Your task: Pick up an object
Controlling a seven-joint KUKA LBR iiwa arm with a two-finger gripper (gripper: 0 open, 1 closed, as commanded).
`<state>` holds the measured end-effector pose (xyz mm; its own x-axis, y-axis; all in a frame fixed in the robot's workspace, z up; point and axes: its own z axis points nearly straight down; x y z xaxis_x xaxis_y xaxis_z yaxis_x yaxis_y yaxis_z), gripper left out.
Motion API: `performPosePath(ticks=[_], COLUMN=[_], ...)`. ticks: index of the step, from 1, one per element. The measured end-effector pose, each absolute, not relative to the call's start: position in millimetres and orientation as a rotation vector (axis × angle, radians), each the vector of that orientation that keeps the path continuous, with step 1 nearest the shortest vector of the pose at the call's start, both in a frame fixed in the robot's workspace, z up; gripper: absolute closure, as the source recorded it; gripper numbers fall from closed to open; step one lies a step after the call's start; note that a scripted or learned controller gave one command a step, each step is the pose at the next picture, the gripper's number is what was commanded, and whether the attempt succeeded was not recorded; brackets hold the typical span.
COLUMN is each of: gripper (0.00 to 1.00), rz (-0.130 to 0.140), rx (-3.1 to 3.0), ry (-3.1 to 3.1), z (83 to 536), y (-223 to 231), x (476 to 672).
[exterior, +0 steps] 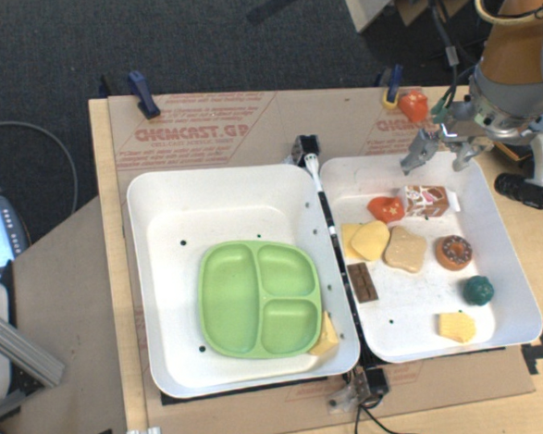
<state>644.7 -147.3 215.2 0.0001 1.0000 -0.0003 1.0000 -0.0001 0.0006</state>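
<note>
The gripper hung over the right bin's far edge, fingers apart, holding nothing.
The toy foods lay in that bin — a tomato near its far edge.

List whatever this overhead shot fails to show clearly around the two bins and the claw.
- Claw: its fingers are too small and dark against the right bin's far rim to tell how they stand.
- Yellow piece in the left bin: partly tucked under the green tray, so its shape is unclear.
- Packet: its print is too small to read.
- Arm: cut off by the top right edge.
</note>
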Motion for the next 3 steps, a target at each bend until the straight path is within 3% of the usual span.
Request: performPosePath(ticks=[1,2,3], gripper=[0.00,1.00,1.00], rz=[0.003,0.005,0.011], rx=[2.219,2.219,2.211], ry=[2.219,2.218,2.231], z=[109,119,190], y=[-98,-97,-8], x=[632.3,632.6,596.9])
